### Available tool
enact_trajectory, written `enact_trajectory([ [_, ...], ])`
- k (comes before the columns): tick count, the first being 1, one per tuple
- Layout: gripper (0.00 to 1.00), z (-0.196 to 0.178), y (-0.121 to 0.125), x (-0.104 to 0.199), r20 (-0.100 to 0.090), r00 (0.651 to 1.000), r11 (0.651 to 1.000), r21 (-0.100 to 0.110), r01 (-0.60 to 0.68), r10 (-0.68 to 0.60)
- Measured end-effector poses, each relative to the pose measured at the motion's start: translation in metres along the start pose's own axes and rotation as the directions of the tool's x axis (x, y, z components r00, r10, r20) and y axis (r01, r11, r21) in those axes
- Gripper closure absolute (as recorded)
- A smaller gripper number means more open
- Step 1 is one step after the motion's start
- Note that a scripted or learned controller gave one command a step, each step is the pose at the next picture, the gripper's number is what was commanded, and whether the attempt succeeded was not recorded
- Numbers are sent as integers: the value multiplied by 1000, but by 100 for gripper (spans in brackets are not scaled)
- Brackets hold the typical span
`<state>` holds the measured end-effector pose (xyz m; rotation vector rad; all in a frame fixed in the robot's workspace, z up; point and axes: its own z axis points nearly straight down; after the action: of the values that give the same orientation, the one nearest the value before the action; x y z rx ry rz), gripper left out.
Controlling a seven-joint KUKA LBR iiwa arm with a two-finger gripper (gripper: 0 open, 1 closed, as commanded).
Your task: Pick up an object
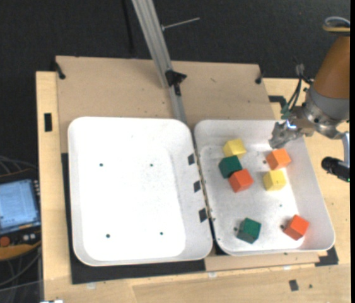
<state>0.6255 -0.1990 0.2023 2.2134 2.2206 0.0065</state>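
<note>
Wooden bench (127,81), two white bins. Gripper (282,133) low over right bin (313,188), jaw state unclear, nothing visibly held. Orange block (279,159) just below gripper. Pick not yet done.

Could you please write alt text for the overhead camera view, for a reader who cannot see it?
The hand hangs over the right bin, just above an orange block among seven coloured blocks. The left bin sits beside it.
</note>
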Motion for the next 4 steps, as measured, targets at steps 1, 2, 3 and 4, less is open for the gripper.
enact_trajectory([
  [1, 100, -45, 2, 1, 0, 1000, 1000, 0, 1, -1],
  [2, 100, -65, 3, 1, -1, 1000, 1000, 3, 4, -4],
  [3, 100, -65, -4, 62, -2, 1000, 1000, 6, 4, -4],
  [4, 100, -70, -8, 109, -3, 1000, 1000, 6, 3, -3],
])
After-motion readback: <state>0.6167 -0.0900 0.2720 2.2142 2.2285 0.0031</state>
